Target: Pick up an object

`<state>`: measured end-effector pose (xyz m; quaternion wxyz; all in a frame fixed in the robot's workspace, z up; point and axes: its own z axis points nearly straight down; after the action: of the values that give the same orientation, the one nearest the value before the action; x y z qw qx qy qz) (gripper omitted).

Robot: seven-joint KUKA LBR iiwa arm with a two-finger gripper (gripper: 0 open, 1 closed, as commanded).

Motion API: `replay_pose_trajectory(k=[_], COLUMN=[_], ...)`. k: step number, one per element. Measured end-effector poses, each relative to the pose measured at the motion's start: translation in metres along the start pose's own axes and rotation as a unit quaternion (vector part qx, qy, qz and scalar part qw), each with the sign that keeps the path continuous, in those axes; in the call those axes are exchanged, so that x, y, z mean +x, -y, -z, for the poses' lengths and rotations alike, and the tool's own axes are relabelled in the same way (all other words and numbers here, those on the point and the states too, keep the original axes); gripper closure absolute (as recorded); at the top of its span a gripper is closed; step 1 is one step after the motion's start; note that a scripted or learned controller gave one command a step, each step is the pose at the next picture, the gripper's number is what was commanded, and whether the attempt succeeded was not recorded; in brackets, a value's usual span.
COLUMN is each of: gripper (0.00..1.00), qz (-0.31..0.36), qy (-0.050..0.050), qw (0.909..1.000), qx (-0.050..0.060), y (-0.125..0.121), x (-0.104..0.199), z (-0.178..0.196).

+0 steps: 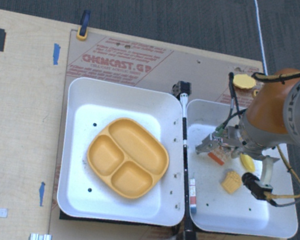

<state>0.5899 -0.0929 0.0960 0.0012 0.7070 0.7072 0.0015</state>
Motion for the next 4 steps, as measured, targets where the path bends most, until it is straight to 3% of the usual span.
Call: replay_pose_trajectory(k=[1, 2, 3, 4], gripper=[1.0, 1.0, 1.0, 1.0], qz=[0.001, 0.0, 0.001, 0.0], qy=[0.0, 0.0, 0.0, 0.0], qw=[1.0, 1.0, 1.0, 1.0], qx=[0.001, 0.003, 0.0, 0.001], y=[0.047, 0.11, 0.109, 0.108], x=[0.065, 0.053, 0.131, 0.162], z=[0.089, 0.092, 0.121, 0.121])
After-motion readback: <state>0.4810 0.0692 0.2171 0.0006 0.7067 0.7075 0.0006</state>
